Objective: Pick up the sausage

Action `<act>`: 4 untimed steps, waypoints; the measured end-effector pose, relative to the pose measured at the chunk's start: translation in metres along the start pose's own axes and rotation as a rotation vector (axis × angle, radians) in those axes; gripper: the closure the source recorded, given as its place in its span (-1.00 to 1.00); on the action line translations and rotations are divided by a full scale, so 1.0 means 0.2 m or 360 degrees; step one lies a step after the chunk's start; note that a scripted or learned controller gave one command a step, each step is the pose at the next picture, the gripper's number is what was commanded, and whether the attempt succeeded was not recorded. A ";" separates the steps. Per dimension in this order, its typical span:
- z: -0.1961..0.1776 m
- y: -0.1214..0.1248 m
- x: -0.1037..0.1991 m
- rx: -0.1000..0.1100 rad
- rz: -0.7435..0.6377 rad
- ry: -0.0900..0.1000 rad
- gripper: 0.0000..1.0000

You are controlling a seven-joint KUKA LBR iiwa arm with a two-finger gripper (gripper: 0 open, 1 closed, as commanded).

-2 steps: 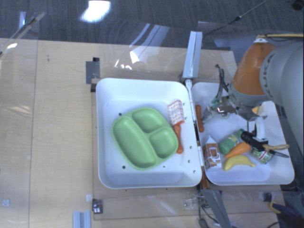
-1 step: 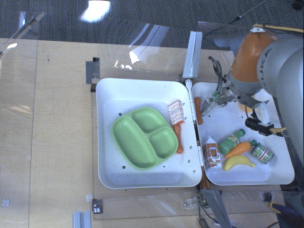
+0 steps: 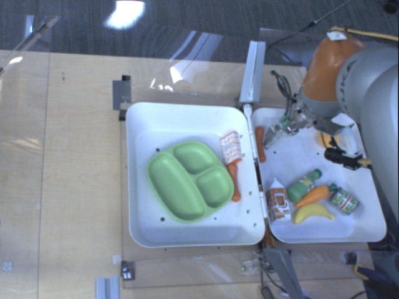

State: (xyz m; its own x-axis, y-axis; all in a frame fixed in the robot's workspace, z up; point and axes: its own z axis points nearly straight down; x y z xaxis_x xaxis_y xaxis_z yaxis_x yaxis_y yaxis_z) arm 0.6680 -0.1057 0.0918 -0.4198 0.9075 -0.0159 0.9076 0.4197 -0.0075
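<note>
A reddish-brown sausage (image 3: 260, 143) lies lengthwise against the left wall of the right bin (image 3: 368, 229), near its far corner. My gripper (image 3: 272, 135) hangs low over that same corner, just right of the sausage and slanted toward it. I see nothing held in it. The grey arm with its orange band (image 3: 324, 67) comes in from the upper right.
The right bin also holds a small carton (image 3: 278, 203), a green bottle (image 3: 304, 184), a carrot (image 3: 312, 195), a banana (image 3: 313, 212) and a can (image 3: 344, 200). In the left bin (image 3: 143, 229) are a green divided plate (image 3: 187, 182), a red-white packet (image 3: 230, 146) and an orange-red stick (image 3: 234, 180).
</note>
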 end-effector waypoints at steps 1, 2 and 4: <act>0.00 0.00 0.00 0.0000 -0.0014 0.0000 -1.00; 0.00 -0.01 0.00 0.0004 -0.0102 0.0001 -1.00; 0.01 -0.02 -0.02 0.0010 -0.0298 0.0013 -1.00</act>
State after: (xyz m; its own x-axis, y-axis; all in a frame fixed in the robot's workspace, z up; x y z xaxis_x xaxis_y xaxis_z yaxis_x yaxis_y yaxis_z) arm 0.6658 -0.1103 0.0895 -0.5813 0.8137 -0.0056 0.8137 0.5811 -0.0157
